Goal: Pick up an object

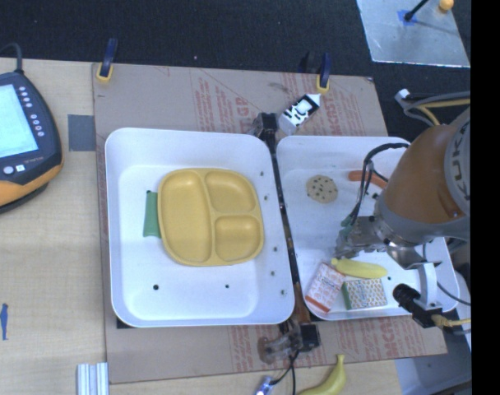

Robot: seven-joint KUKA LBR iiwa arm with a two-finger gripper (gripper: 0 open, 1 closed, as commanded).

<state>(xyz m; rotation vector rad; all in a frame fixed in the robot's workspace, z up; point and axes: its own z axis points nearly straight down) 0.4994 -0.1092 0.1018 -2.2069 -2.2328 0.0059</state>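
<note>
The right bin (332,145) holds a brown cookie (321,188), an orange stick-like item (356,175) partly behind the arm, a small yellow banana (361,267), a red and white packet (324,286) and a green-edged speckled block (366,295). My gripper (351,239) hangs low over the bin's middle, just above the banana's left end. Its tips are dark and merge with the wrist. The grey arm with its orange band (418,179) covers the bin's right side.
The left bin (118,220) carries a yellow divided plate (209,216) with a green strip (151,214) under its left edge. A teach pendant (16,138) lies far left. A second banana (328,378) lies off the bench's front edge. Clamps (323,71) hold the cardboard's far edge.
</note>
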